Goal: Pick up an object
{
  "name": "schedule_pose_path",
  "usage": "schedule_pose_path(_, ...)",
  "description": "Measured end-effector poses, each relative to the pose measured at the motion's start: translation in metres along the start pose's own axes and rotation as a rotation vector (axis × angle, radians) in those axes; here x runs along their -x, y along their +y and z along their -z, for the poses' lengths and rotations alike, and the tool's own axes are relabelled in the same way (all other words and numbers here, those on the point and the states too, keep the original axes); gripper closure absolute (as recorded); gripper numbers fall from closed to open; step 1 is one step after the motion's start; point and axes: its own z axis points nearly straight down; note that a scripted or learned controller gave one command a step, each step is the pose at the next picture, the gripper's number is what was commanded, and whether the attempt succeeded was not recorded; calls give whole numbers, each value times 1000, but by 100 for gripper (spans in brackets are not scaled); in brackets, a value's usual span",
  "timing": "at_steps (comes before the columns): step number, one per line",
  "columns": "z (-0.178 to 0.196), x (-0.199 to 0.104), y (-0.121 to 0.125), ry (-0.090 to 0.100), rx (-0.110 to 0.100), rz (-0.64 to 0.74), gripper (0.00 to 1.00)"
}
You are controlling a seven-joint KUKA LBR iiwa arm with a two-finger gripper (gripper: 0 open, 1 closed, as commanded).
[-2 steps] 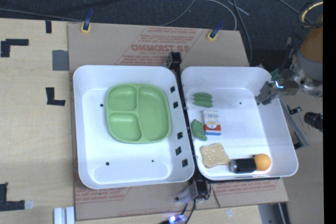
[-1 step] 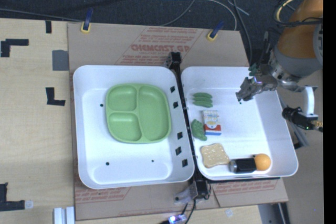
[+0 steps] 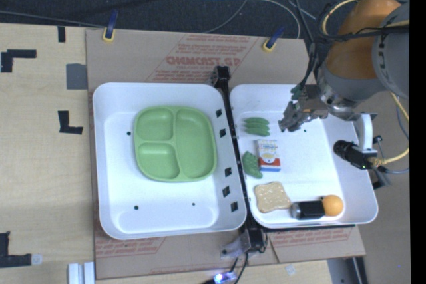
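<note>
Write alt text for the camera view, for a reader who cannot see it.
A grey robot arm reaches from the right, its gripper hovering over the right bin, which holds green pea pods, a small carton, a toast slice and an orange-tipped black tool. The left bin holds a green divided plate.

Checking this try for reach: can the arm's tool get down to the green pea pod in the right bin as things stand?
Probably yes. The tool hovers just right of the green pea pod, with bare bin floor between them and nothing lying on top of it.
</note>
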Motion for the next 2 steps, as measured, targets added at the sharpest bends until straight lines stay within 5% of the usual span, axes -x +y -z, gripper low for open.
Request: schedule_pose_path(2,19,-105,6,1,2,2,100)
